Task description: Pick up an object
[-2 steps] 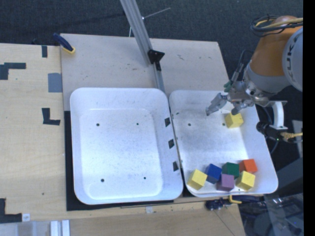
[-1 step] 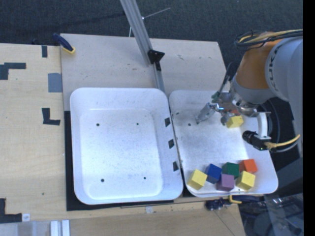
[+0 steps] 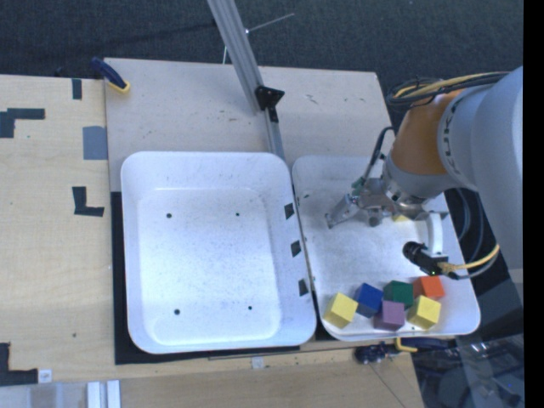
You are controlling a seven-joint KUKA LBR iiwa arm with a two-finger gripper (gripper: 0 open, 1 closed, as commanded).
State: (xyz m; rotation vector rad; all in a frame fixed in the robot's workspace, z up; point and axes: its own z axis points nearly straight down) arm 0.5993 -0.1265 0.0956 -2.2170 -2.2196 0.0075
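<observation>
Several small blocks lie in a cluster at the front of the right bin (image 3: pixel 340 257): a yellow block (image 3: pixel 342 309), a blue block (image 3: pixel 369 298), a green block (image 3: pixel 397 292), a purple block (image 3: pixel 392 314), an orange block (image 3: pixel 432 286) and a second yellow block (image 3: pixel 426 312). My gripper (image 3: pixel 353 220) hangs over the middle of that bin, behind the cluster and apart from it. Its fingers are spread open with nothing between them. A speck of yellow (image 3: pixel 398 218) shows just right of the gripper; I cannot tell what it is.
The left bin (image 3: pixel 204 253) lies beside the right one, their rims meeting near the middle. A slanted metal pole (image 3: pixel 242 49) crosses the bench behind the bins. Cables (image 3: pixel 450 266) hang by the arm at the right bin's right rim.
</observation>
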